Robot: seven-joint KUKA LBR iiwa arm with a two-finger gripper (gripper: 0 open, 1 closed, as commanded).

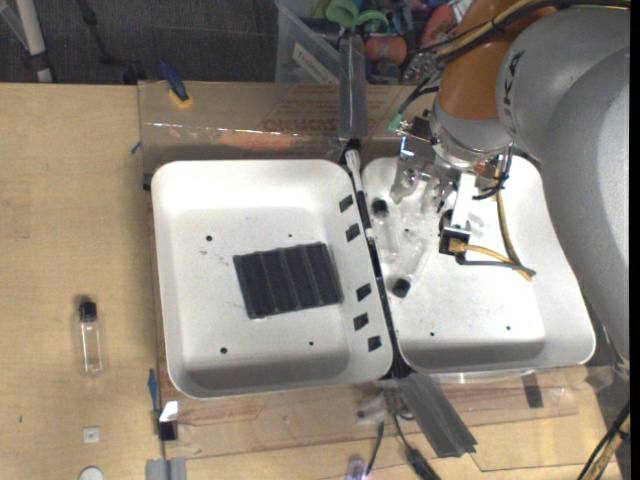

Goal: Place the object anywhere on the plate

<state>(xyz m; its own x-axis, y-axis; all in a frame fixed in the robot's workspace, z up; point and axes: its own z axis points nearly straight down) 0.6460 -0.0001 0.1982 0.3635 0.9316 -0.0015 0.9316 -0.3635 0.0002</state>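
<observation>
I've got the gripper low in the right bin, prob. hunting the object; can't tell its jaw state, dark plate left of it.

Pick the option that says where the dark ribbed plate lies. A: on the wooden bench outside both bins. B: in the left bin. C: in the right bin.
B: the dark ribbed plate lies flat on the floor of the left bin, while the hand is over the right bin.
</observation>
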